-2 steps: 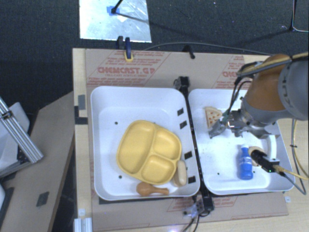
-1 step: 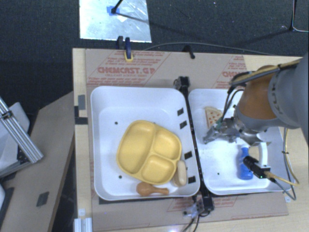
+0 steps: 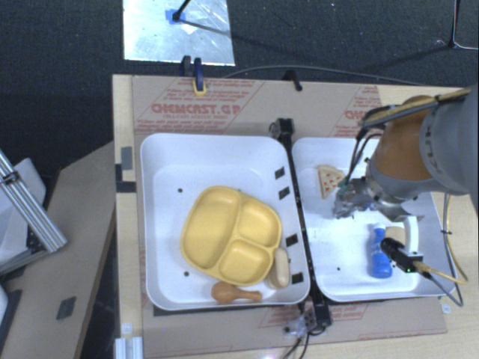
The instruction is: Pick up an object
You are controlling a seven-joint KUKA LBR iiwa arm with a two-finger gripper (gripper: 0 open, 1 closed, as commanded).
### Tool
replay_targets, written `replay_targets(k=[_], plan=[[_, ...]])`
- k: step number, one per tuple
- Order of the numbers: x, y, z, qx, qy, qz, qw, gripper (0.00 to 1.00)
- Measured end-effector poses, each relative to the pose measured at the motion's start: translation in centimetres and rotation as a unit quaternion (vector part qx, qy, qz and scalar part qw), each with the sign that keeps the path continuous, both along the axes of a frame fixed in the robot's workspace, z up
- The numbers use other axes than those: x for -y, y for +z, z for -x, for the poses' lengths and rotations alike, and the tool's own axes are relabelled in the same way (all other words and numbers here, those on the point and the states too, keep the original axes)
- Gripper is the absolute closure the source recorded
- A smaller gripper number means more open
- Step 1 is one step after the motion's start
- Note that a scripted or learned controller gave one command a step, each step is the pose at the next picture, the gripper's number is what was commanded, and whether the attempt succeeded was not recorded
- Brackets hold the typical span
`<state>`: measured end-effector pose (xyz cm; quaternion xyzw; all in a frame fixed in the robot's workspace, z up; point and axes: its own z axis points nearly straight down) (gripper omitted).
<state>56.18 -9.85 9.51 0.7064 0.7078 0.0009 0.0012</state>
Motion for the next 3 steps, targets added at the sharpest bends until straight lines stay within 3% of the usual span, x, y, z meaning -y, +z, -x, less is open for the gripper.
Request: replay_targets(k=[2, 3], plan=[[-0.2, 11.2, -0.1, 0.001, 0.001, 0.0000, 1.0000, 1.00], [-0.2, 12.2, -0.2, 0.000, 0.001, -0.0001, 1.0000, 1.00]])
